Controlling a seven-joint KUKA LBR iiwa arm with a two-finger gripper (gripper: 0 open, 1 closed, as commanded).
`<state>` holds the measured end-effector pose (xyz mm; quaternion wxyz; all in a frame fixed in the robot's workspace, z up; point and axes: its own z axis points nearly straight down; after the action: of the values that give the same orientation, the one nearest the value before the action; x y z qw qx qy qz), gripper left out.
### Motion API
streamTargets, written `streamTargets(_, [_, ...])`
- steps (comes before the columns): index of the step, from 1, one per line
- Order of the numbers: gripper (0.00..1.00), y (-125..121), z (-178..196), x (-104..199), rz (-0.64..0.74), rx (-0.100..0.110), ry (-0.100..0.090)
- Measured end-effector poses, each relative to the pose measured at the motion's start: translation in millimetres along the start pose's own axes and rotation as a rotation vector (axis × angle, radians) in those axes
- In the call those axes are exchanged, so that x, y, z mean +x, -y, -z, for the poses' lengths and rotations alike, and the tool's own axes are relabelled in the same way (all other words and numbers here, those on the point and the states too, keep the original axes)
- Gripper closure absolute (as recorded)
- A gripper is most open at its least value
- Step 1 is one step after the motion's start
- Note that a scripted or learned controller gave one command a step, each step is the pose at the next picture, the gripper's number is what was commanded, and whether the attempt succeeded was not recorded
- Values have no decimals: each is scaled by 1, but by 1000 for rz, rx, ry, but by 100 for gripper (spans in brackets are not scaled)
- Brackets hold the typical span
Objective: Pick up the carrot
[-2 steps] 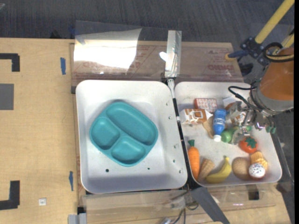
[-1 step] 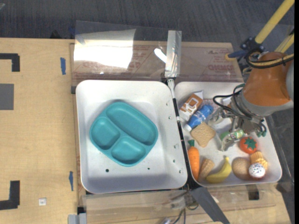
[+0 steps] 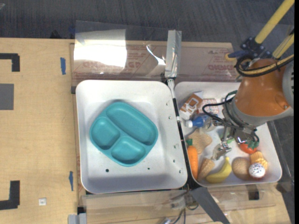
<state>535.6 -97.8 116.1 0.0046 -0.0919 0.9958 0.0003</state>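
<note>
Camera view: 2 white bins side by side, left bin (image 3: 88, 171) w/ a teal divided plate (image 3: 123, 132) mid-frame, right bin (image 3: 273, 171) at lower right full of toy food. Carrot (image 3: 192, 158) lies along right bin's left wall, green top up, orange tip toward frame bottom. Gripper (image 3: 228, 143) hangs under the orange wrist, right of carrot & apart from it, above a banana (image 3: 222, 171); can't tell its opening. Near it: bread piece (image 3: 202, 141), brown potato (image 3: 240, 167), blue bottle (image 3: 200, 122)
</note>
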Motion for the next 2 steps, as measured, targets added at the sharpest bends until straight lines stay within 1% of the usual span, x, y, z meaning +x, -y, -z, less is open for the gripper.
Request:
streamTargets(1, [0, 1, -2, 2, -3, 0, -4])
streamTargets(2, [0, 25, -28, -34, -25, 2, 1])
